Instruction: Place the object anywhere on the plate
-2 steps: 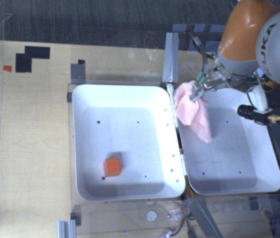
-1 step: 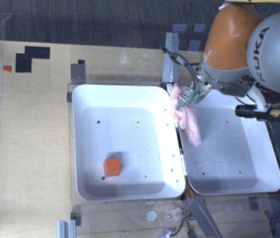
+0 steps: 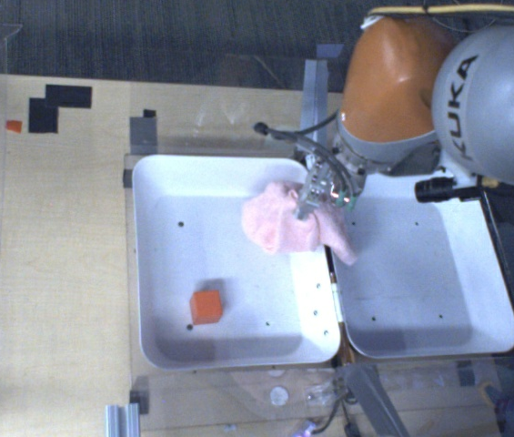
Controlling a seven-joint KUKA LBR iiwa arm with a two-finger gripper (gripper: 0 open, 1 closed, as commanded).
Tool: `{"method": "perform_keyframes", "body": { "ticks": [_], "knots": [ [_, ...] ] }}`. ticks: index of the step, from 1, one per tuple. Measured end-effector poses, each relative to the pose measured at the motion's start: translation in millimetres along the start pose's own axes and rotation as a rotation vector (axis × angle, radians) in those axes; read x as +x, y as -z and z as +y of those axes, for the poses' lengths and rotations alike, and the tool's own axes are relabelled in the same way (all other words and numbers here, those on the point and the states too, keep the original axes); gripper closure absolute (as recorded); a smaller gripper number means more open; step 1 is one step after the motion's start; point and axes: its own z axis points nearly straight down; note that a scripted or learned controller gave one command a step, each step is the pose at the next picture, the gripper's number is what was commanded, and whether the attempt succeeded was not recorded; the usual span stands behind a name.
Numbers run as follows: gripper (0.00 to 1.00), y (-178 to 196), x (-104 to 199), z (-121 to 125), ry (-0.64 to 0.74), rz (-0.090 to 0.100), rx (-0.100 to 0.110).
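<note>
While the gripper (image 3: 314, 198) sits low on the pink cloth (image 3: 286, 224), apparently pinching its upper edge, the orange block (image 3: 206, 307) lies well down-left in the left bin (image 3: 161, 244).

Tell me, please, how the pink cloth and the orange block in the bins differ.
The pink cloth is soft, crumpled and the larger; the orange block is small, rigid and boxy. The cloth lies under the gripper, draped over the left bin's right rim; the block sits alone near the left bin's front. Both are in the left bin.
</note>
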Motion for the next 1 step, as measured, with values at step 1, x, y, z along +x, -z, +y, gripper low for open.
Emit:
{"method": "perform_keyframes", "body": {
  "ticks": [1],
  "knots": [
    [1.0,-2.9,23.3,44.7,0.387,-0.002,-0.003]
  ]
}}
